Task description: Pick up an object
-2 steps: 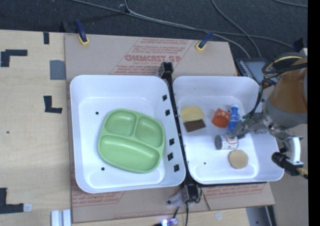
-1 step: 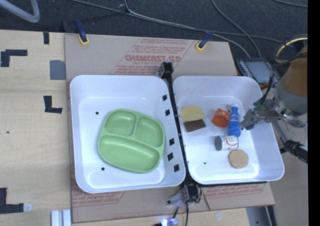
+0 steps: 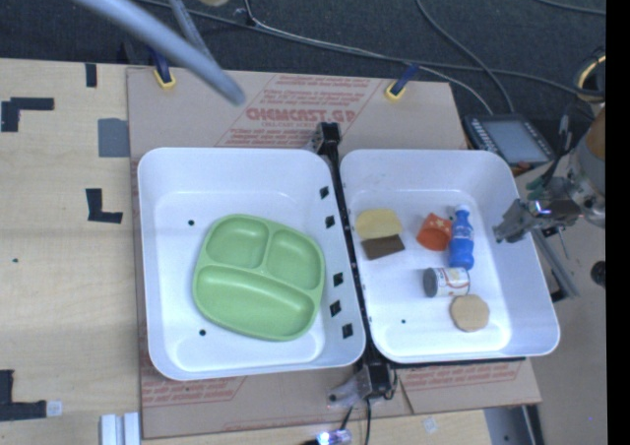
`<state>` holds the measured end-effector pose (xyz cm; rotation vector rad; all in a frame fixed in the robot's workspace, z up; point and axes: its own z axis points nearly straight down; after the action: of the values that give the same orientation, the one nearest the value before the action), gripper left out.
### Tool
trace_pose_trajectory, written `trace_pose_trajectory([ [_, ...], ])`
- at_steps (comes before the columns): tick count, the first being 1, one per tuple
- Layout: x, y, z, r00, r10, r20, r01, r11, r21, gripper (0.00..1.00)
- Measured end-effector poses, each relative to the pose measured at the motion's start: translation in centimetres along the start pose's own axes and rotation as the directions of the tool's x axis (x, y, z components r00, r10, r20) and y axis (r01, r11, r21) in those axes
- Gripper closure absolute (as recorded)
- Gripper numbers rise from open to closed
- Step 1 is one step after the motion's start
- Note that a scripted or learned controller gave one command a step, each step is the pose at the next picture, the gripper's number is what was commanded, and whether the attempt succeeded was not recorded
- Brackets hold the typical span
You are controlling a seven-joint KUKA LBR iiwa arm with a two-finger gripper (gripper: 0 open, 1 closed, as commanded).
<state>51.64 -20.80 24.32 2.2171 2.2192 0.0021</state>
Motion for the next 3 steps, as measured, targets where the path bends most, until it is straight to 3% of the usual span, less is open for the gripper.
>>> trace_pose_trajectory([
  [1,0.0,0.0,-2.9,1.0,0.0,-0.002,0.0,1.0,0.003,1.0],
  [3,9.0,1.6,-0.6,1.0,-0.004,-0.003,0.004,1.0,0.006,1.0],
])
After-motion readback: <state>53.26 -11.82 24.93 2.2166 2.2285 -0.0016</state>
